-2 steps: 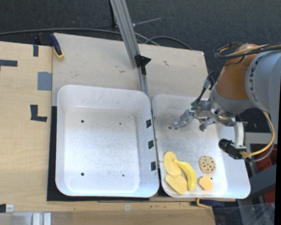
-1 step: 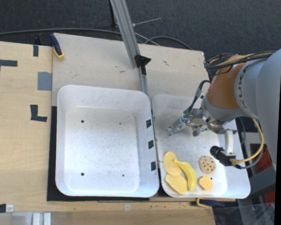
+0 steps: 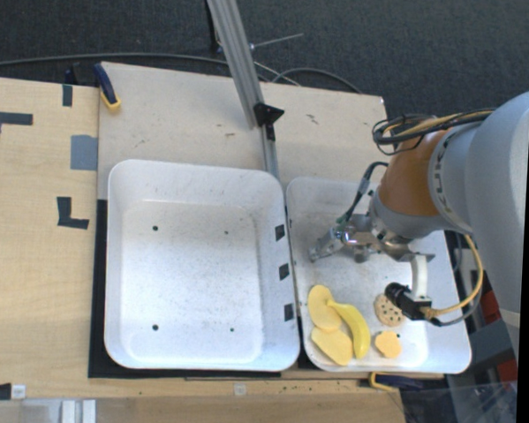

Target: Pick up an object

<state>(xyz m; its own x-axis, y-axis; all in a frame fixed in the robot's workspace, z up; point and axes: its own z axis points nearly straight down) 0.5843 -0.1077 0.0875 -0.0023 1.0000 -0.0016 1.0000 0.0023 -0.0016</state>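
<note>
Several small objects lie in the near part of the right bin (image 3: pixel 443 353): a yellow banana (image 3: pixel 356 328), a yellow rounded piece (image 3: pixel 322 307), a flat yellow piece (image 3: pixel 332 346), a small orange piece (image 3: pixel 387 345) and a tan speckled disc (image 3: pixel 387 310). My gripper (image 3: pixel 334 242) hangs over the middle of the right bin, near its left wall and behind the yellow pieces. Nothing shows in its grasp. The grey arm with its orange band (image 3: pixel 412 183) comes in from the right above the bin.
The left bin (image 3: pixel 124 186) stands beside the right one, with black clips (image 3: pixel 283 271) along the shared wall. A slanted metal pole (image 3: pixel 245 68) rises behind the bins. Cables (image 3: pixel 445 308) loop from the wrist over the right bin's right side.
</note>
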